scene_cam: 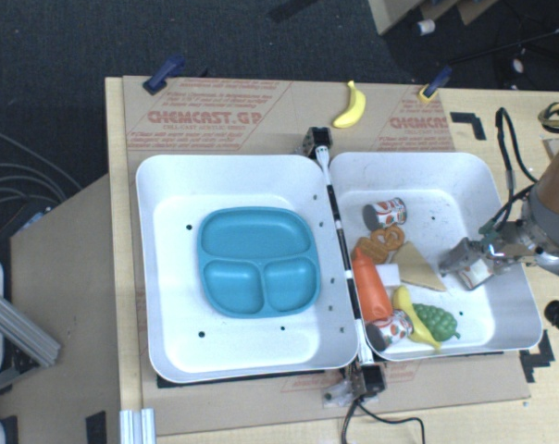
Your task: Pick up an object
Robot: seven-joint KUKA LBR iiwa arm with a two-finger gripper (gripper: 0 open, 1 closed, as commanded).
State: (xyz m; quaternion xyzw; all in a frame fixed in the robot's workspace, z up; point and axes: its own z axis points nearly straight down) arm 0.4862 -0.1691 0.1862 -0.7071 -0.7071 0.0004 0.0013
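The claw (466, 265) is seen low in the right bin (465, 169), just beside the tan wedge (418, 268); whether it is spread or pressed together cannot be told from this slant. The candidate objects lie crowded along the bin's left side: orange cylinder (372, 289), pretzel (383, 243), can (385, 214), green grapes (434, 321). With such crowding, a neighbour could be nudged or two things pinched together, and the flat wedge may be missed.

We see the grey arm (550, 213) reaching in from the right edge, its wrist bent low and leftward, with the metal pincer (462, 262) at its tip hanging over the right bin's right half, holding nothing visible.
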